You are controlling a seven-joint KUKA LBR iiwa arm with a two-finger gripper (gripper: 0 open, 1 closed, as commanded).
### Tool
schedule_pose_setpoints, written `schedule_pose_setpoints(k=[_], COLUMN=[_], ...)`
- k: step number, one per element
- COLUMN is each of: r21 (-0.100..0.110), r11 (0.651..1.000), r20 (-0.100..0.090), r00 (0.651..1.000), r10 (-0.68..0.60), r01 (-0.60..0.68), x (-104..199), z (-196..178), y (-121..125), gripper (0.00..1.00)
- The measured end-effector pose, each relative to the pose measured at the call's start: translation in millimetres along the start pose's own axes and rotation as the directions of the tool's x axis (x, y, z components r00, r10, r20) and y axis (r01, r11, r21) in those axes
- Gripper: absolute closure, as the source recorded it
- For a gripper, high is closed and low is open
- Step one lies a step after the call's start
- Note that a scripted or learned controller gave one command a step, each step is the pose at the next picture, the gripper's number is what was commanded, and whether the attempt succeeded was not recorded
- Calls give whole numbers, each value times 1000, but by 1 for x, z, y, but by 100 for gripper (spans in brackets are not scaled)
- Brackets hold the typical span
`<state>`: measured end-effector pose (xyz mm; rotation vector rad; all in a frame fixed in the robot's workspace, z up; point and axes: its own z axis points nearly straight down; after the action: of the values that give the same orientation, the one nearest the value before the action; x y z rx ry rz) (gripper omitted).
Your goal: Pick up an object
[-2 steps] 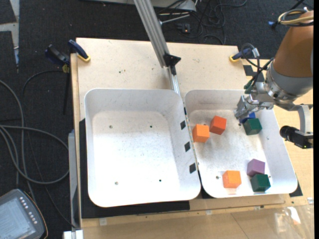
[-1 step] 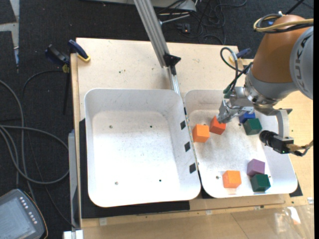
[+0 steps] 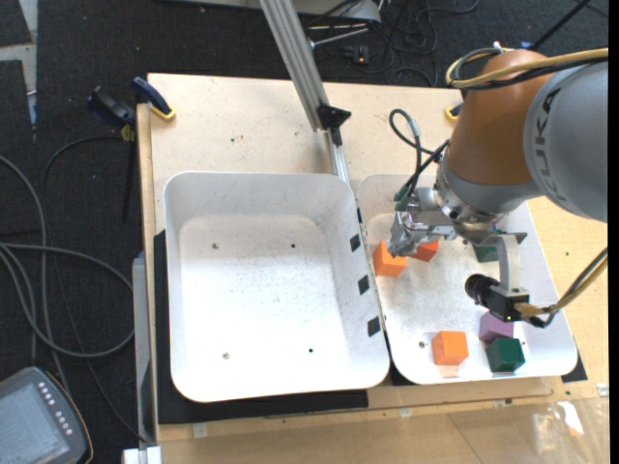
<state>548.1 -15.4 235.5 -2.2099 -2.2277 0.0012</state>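
Gripper: My gripper (image 3: 411, 240) is hanging low over the far-left part of the right bin (image 3: 551, 288); I cannot tell from this slanted view how wide it is standing, as the wrist body is covering it from above.

Nearest object: An orange block (image 3: 389, 260) is lying on the bin floor just beside the gripper's left side, close to the wall shared with the left bin (image 3: 193, 259). A reddish-orange piece (image 3: 425, 250) is showing just under the gripper; whether it is being touched I cannot tell.

Other objects: A second orange block (image 3: 450, 347) is sitting near the bin's front edge, with a purple block (image 3: 496, 328) and a dark green block (image 3: 506, 355) touching or nearly touching each other at the front-right corner. A green piece (image 3: 486, 252) is peeking out from under my arm.

Surroundings: Both bins are resting on the desk (image 3: 242, 114); a black cable fitting (image 3: 488, 293) is dangling from my wrist over the right bin.

Step in hand: I judge that I am reaching down for a pick, lined up near the orange block and the reddish-orange piece; nothing is visibly being carried.

Next move: It is calling for me to centre on one block, not straddle the two, come down squarely, squeeze, and lift straight up. The nearby bin wall is leaving little room on the left.
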Motion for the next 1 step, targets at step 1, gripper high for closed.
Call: schedule_pose_setpoints(k=[1], r21=[-2], r11=[1000], r20=[1], r00=[1000], r10=[0], r01=[0], x=[42], z=[-2], y=[-15], gripper=[100])
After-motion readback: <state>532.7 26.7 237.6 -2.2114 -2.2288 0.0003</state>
